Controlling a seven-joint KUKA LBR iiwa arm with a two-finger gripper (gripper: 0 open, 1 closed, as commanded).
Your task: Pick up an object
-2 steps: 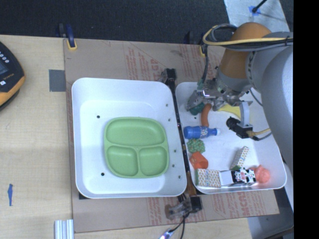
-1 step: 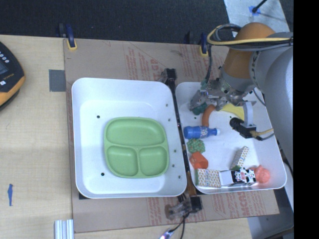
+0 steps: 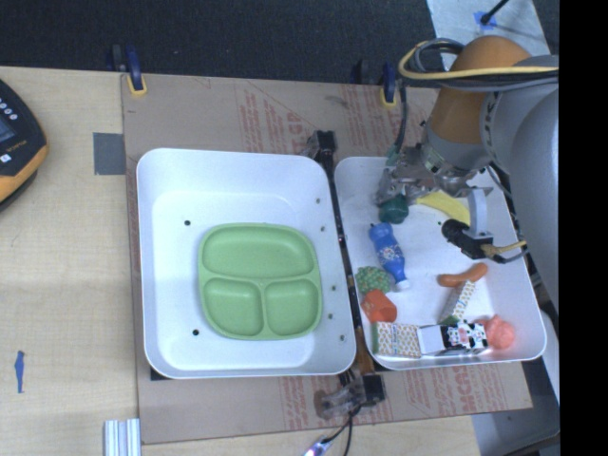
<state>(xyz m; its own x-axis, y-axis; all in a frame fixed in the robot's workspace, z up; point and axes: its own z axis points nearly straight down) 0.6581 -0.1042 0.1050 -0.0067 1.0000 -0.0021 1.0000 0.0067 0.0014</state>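
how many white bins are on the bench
2: the left bin holds a green divided plate; the right bin holds the small toys, under the end effector.

The arm (image 3: 518,112) is a bulky rounded grey casing with a glossy orange band (image 3: 470,93) above the wrist, a yellow-and-black cable (image 3: 427,60) looped beside it, and a cluttered metal gripper (image 3: 404,193) of grey and dark parts below.
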